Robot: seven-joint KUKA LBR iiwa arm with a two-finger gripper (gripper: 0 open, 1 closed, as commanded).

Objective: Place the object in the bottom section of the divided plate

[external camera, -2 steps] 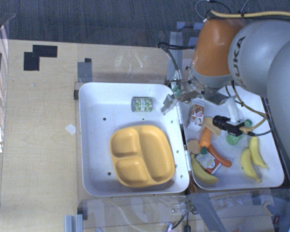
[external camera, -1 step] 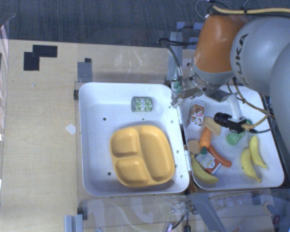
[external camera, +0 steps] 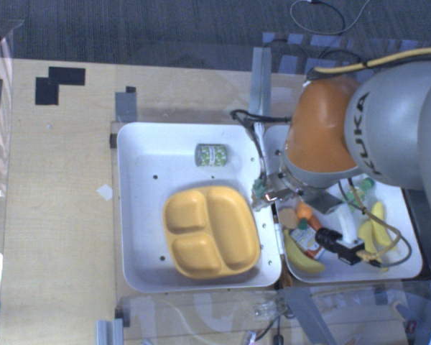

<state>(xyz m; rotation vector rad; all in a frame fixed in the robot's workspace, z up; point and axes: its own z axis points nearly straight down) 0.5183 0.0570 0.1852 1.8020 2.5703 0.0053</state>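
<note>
Pale wood makes up the bench (external camera: pixel 57 214), on which two shallow white bins are set side by side. A yellow divided plate (external camera: pixel 212 230) is seen in the left bin (external camera: pixel 136 192), with a small green-patterned can (external camera: pixel 211 155) lying on its side apart from it, nearer the far wall. The right bin (external camera: pixel 409 257) is crowded with bananas (external camera: pixel 304 256) and other small items. The arm (external camera: pixel 359 131) is hung over the right bin; whether the pincer is open or closed cannot be told.

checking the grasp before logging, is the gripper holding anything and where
Cannot be told: the arm's orange band and wrist cover the gripper over the right bin, hiding any hold.
</note>
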